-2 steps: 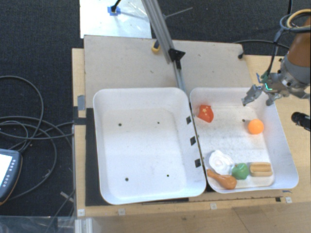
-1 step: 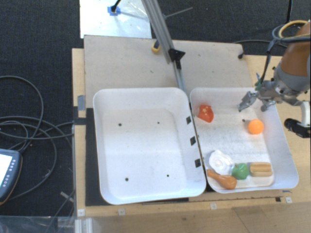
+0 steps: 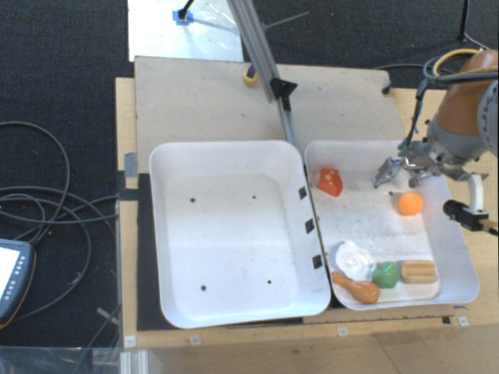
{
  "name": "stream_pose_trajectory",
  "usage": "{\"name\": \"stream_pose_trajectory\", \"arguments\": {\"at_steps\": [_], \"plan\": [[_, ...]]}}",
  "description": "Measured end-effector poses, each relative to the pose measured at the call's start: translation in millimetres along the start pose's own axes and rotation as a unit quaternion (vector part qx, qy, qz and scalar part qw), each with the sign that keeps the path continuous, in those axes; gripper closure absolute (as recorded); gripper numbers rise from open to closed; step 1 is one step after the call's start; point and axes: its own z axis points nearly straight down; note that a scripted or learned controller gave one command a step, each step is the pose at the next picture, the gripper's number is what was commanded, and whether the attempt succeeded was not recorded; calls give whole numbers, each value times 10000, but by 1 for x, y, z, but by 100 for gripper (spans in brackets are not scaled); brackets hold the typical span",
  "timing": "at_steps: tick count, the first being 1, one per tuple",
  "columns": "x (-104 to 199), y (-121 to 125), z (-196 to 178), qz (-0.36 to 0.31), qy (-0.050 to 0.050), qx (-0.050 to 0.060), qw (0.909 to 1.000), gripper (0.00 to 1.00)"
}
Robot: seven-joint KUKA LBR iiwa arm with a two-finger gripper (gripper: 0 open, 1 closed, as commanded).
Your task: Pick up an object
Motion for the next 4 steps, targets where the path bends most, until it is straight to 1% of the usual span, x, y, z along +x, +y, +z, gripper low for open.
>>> {"name": "stream_pose_trajectory", "arguments": {"at_steps": [1, 2, 3, 4], "plan": [[1, 0, 35, -6, -2, -2, 10000, 0], [0, 2, 21, -20, -13, -36, 10000, 100], [4, 8, -25, -15, -9, -46, 10000, 100], [7, 6, -90, -15, -14, -56, 10000, 100]]}}
